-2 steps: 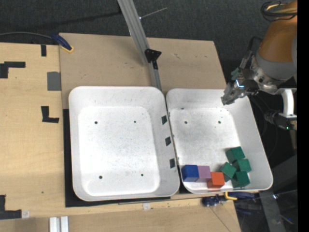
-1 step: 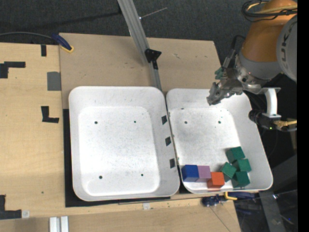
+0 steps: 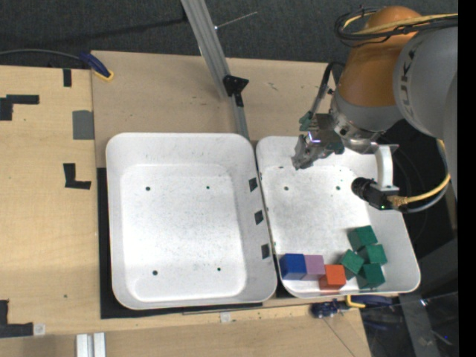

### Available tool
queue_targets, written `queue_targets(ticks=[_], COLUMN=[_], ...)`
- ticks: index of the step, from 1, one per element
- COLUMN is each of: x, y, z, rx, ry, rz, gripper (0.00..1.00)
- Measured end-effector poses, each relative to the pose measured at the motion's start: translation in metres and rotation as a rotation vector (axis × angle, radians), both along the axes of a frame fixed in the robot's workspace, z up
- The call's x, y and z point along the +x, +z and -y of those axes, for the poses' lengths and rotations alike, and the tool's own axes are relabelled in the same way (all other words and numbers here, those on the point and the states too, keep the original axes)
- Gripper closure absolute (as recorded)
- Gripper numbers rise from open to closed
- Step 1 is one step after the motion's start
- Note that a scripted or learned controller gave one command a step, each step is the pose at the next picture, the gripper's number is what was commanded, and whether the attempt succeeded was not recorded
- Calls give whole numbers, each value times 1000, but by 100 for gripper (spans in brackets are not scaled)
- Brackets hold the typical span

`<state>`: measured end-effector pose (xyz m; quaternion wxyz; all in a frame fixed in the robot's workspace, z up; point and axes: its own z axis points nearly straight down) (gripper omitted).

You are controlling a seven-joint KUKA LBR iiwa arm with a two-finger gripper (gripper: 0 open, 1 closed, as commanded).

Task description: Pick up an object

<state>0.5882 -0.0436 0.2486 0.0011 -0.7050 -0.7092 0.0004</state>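
Tool (image 3: 305, 157) over right bin (image 3: 312, 199) far end; finger state unreadable; blocks (image 3: 335, 266) clustered near corner.

White bins (image 3: 182, 143) hold blue (image 3: 293, 265), purple (image 3: 314, 265), orange (image 3: 333, 276), green blocks (image 3: 365, 256).

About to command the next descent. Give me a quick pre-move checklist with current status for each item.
1. Gripper over the right bin: ok.
2. Gripper above a block: not ok; the blocks sit at the bin's near end, blue block to green blocks.
3. Object between fingers: not ok, nothing seen held.
4. Finger opening: cannot tell.
5. Blocks separated enough for a grasp: not ok, purple block and orange block are packed together.
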Motion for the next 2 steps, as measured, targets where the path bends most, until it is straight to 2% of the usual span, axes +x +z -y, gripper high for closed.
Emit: queue_targets(ticks=[2], x=[-4], y=[-4], z=[-115], rx=[0], ry=[1], rz=[0], gripper=[100])
